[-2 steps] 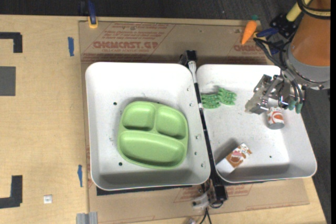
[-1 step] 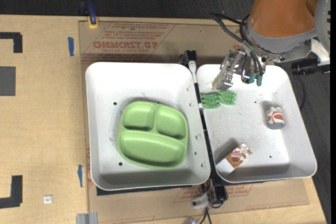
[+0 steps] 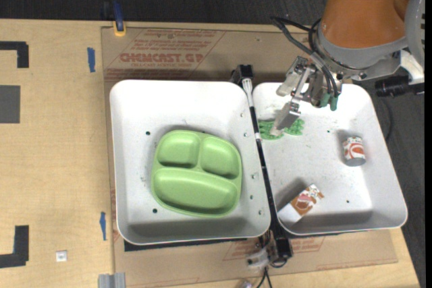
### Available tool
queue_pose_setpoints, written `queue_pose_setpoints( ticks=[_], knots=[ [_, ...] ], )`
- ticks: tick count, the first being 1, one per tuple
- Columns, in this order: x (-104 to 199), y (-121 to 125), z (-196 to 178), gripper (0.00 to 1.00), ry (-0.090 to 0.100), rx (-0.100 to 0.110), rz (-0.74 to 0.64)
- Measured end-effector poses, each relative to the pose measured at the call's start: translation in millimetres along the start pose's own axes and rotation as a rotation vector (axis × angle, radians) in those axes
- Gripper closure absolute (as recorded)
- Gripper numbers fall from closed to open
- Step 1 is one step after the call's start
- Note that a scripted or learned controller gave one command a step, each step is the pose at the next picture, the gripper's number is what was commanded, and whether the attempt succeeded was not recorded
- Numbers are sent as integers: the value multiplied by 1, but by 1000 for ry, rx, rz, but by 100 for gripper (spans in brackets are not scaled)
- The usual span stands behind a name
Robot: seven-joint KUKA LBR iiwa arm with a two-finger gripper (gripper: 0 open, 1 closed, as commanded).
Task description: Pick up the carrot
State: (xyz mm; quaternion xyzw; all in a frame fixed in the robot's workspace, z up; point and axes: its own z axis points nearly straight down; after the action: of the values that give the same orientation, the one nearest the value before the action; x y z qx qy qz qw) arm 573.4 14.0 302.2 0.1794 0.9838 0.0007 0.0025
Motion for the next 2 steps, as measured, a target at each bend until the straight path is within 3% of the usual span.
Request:
queue_pose_setpoints(
  ticks=[1, 2],
  knots=[
    [47, 0, 117, 0, 4, 1, 37],
    [-31, -30, 113, 0, -1, 1, -20]
  ],
)
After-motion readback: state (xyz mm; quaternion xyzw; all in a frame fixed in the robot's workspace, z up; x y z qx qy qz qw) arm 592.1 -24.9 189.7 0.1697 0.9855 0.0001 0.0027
